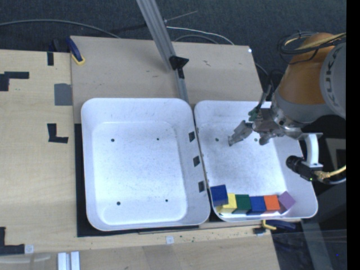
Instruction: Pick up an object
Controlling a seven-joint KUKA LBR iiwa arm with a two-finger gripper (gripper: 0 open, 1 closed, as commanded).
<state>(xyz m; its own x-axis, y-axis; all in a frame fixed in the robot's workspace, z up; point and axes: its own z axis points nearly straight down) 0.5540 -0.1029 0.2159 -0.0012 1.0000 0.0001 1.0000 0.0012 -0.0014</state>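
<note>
Clearly the candidates for picking are the small coloured blocks lined up along the six o'clock wall of the right bin (292, 176): a blue block (219, 193) sitting on top of a yellow block (228, 205) at the seven o'clock corner, then a green block (242, 202), another blue block (257, 204), an orange block (271, 202) and a purple block (286, 199) tilted at the five o'clock corner. They touch one another in a row and press against the bin wall.

By the look of them they are rigid, light cubes with flat, fairly smooth faces, so they should neither deform nor break. Crowding is probably the difficulty: the faces between neighbours are closed off, and the wall blocks one more side. The raised blue block looks the easiest to take, across its two free faces; the purple one at the end of the row is a second choice.

The gripper (247, 131) hangs over the bin's twelve o'clock half, well apart from the row, with the arm entering from three o'clock. Its fingers look spread, one finger (238, 134) jutting toward nine o'clock, with nothing between them, and I cannot tell whether the tips touch the floor. The left bin (90, 151) lies at nine o'clock.
</note>
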